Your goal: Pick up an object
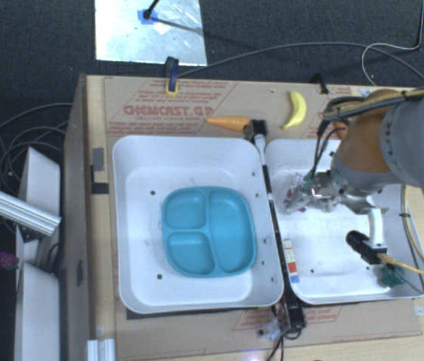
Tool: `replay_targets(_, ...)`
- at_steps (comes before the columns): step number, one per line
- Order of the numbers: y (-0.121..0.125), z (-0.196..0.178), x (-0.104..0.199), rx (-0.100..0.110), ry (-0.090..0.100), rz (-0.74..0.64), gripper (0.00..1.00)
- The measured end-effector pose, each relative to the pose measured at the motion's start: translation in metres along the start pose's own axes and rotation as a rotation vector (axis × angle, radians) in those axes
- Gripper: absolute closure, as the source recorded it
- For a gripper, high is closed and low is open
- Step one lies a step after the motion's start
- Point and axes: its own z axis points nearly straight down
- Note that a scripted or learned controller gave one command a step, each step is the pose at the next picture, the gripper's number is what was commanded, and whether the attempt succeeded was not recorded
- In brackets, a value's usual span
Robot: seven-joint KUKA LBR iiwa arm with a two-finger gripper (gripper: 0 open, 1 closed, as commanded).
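1. Camera view, near edge: the cardboard-topped bench [197, 104] bears two shallow white bins side by side. The left bin [133, 277] is in the lower middle of the frame and the right bin [332, 280] at lower right.
2. A small striped packet [291, 260], white with orange and red bars, lies flat in the right bin. It is the loose thing there for picking. It sits hard against the bin's left wall, near the front corner, so the wall and the dark strip [268, 194] between the bins crowd one long side of it.
3. A blue plate [208, 229] with three compartments rests in the middle of the left bin, apart from every wall.
4. Farther up, the gripper [302, 195] hangs low over the right bin's upper left part. It is close to the dividing strip and well apart from the packet. Its tip is a blur of metal and reddish flecks, so whether it is spread or pressed together cannot be told.
5. The grey arm [415, 138], with its orange band, comes in from the right and covers the bin's far right corner.
6. Beyond the bins, a carrot [227, 123] lies on the cardboard just past the left bin's far rim. A banana [296, 109] lies to its right.
7. A black and yellow clamp [171, 77] grips the bench's far edge.
8. At upper left, a silvery sheet [148, 21] lies on the dark floor.
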Motion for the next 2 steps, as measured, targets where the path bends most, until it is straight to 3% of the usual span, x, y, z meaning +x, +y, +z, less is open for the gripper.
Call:
replay_targets(1, 0.087, -0.001, -0.01, -0.003, -0.001, -0.001, 0.0)
replay_targets(2, 0.088, -0.013, -0.01, -0.005, -0.003, -0.006, 1.0)
